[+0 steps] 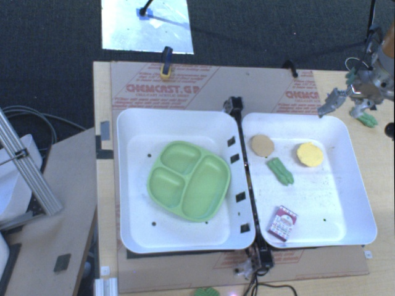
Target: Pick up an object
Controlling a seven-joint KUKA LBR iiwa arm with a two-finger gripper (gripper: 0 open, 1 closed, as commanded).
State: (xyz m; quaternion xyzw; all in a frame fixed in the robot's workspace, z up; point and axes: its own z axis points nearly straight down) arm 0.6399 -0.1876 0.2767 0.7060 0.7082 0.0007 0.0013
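The right bin holds a tan round disc, a yellow round piece, a green lumpy piece and a red-and-white packet. My gripper hangs above the bin's far right corner, away from all of them. Its two grey fingers are spread apart with nothing between them. A small green thing sits just right of the right finger, outside the bin's rim; I cannot tell if it touches the finger.
The left bin holds a green divided plate. Black clips run along the seam between the bins. A yellow clamp and a silver sheet lie beyond the bins.
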